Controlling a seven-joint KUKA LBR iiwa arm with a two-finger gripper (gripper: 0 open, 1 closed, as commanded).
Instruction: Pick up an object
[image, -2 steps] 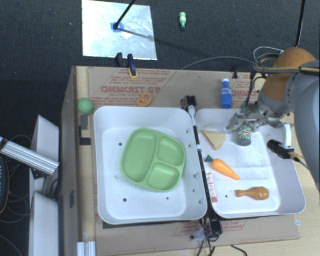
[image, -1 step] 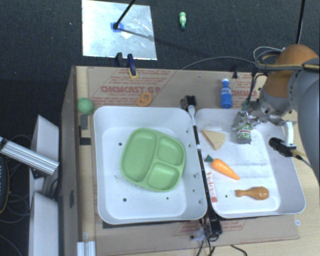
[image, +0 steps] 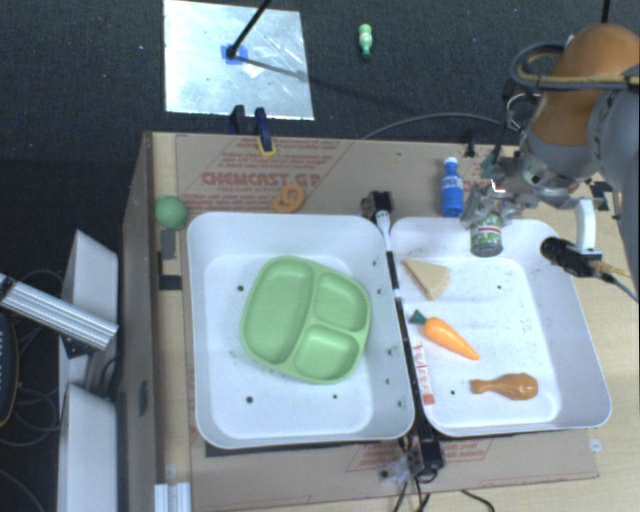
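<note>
A dark carpeted floor (image: 80, 120) was seen around the bench, with a sheet of shiny foil (image: 238, 60) lying on it beyond the far edge and a small green bottle-shaped toy (image: 366, 40) near that sheet. The bench top was covered by a brown cardboard sheet (image: 250, 175) printed with red lettering. A green ball (image: 171, 211) was seen at the left edge of the cardboard, just beside the far-left corner of the left bin (image: 215, 420).

A light green divided plate (image: 305, 318) with three compartments was lying in the left bin, near its middle and turned at a slant. A black divider rail (image: 398, 300) was seen between the two bins.

In the right bin (image: 570, 330), a pale wedge of toy cheese (image: 430, 277) was lying near the far-left corner. A toy carrot (image: 447, 337) was placed nearer the middle, its long axis slanted, with the green top toward the far left and the orange tip toward the near right. A brown toy drumstick (image: 506, 387) was lying nearer the front, its long axis roughly across the bin, the thin end to the left and the thick end to the right.

A blue bottle (image: 453, 187) was standing upright on the cardboard just beyond the right bin. The gripper (image: 487, 238) was positioned over the far edge of the right bin; whether anything was pinched could not be told.
</note>
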